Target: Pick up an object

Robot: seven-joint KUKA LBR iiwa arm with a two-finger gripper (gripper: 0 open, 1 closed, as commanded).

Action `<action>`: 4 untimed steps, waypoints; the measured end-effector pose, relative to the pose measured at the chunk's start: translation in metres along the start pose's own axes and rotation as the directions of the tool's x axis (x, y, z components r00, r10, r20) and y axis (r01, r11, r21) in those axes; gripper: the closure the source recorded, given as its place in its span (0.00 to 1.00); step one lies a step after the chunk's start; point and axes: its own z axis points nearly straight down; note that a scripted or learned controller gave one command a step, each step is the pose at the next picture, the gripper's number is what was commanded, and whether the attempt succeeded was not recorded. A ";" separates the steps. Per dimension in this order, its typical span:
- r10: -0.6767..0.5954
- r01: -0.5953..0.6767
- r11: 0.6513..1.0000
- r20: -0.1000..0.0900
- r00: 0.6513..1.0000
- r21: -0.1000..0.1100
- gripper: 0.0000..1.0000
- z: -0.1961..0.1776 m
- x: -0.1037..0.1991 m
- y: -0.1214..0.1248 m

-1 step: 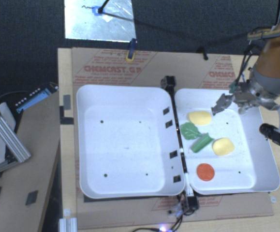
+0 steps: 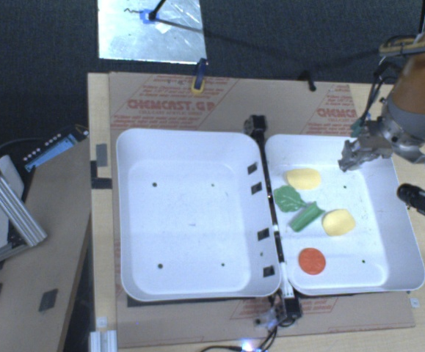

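The right bin [image 2: 396, 229] holds several small items. A pale yellow oval piece [image 2: 303, 178] lies near its middle top. Below it sit a green leafy piece [image 2: 287, 197] and a green stick-shaped piece [image 2: 307, 216]. Another yellow piece [image 2: 338, 222] lies to the right of these, and a red-orange disc [image 2: 312, 260] rests near the bin's front. My gripper [image 2: 354, 156] hangs over the back right part of this bin, to the upper right of the pale yellow oval, with nothing seen between its fingers.
The left bin [image 2: 190, 211] stands beside the right one, joined by a black divider with clips [image 2: 265, 211]. A shiny metal sheet [image 2: 150, 19] lies behind the bench. A metal frame [image 2: 3, 204] stands at the left. Cables run across the back.
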 end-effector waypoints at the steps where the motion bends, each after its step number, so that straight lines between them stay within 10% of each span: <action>1: 0.005 -0.005 1.000 0.005 1.000 -0.013 1.00 -0.145 -0.028 -0.004; 2: 0.005 -0.005 1.000 0.004 1.000 -0.005 1.00 -0.174 -0.087 0.043; 3: 0.001 -0.001 1.000 0.005 1.000 -0.011 1.00 -0.306 -0.084 0.013; 4: 0.005 -0.005 1.000 0.000 1.000 0.003 1.00 -0.297 -0.084 -0.028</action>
